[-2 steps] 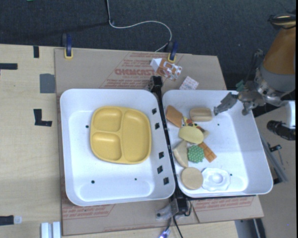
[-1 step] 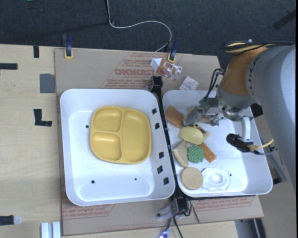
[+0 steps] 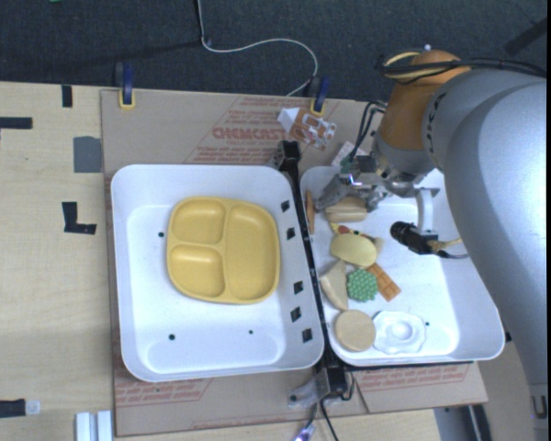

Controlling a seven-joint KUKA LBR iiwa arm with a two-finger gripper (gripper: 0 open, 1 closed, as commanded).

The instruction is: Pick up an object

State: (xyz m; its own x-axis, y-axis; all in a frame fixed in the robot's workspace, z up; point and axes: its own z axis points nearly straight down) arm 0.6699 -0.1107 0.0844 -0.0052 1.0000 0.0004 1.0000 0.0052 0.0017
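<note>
The right white bin [image 3: 477, 312] holds several toy foods. There is a beige bun piece [image 3: 346, 213], a yellow lump [image 3: 354, 248], a green round piece [image 3: 362, 286], an orange strip [image 3: 387, 286], a pale wedge [image 3: 333, 288], a tan disc [image 3: 354, 330] and a white fried egg [image 3: 399, 329]. My gripper [image 3: 342, 191] is low over the bin's far left corner, just above the beige bun piece. Nothing is visibly lifted.
The left white bin [image 3: 147, 343] holds a yellow divided plate [image 3: 225, 249]. A black rail [image 3: 303, 246] runs between the bins. A crumpled wrapper [image 3: 308, 129] lies on the cardboard behind them. Clamps and a white cable [image 3: 257, 44] sit at the back edge.
</note>
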